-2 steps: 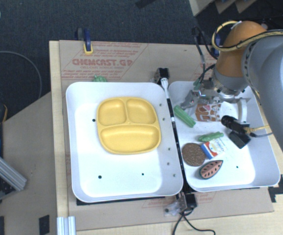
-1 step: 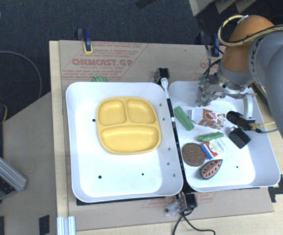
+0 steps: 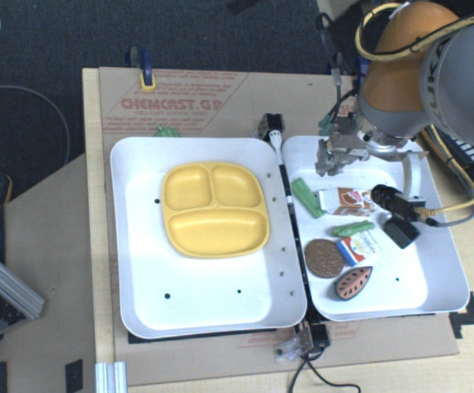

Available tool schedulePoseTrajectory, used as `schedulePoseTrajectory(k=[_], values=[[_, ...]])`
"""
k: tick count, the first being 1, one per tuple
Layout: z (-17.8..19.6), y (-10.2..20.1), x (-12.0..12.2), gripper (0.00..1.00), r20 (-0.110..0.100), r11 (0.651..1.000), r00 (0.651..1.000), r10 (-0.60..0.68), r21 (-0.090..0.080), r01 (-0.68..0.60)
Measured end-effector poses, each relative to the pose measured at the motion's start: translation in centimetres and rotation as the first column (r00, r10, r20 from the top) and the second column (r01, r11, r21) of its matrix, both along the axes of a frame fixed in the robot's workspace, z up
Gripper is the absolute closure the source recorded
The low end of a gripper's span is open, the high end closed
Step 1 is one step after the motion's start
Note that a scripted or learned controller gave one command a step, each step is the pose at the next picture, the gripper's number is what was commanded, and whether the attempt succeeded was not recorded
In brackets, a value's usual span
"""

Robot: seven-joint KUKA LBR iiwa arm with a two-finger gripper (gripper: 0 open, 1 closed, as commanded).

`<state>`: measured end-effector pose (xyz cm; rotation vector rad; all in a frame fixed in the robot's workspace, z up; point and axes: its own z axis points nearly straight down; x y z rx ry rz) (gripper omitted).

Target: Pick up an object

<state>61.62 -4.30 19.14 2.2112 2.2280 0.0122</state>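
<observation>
Gripper point(image 3: 332, 164) (finger state unclear) hangs above green block point(image 3: 306, 197), brown cookie point(image 3: 324, 257) nearby

A robotics lab: a grey-and-orange industrial arm point(image 3: 421, 64) trailing yellow cables point(image 3: 449, 207) over a plywood-topped table point(image 3: 179, 97) with two white bins point(image 3: 138, 301), clamped by a blue clamp point(image 3: 146, 65), on dark carpet point(image 3: 48, 39).

red "chemcast gp" printed on the brown board point(image 3: 179, 97)
</observation>
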Motion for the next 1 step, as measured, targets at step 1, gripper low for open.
schedulePoseTrajectory(k=[1], values=[[-0.69,9.6,-3.29,1.0,-0.012,1.0,1.0,0.003,0.002,-0.003]])
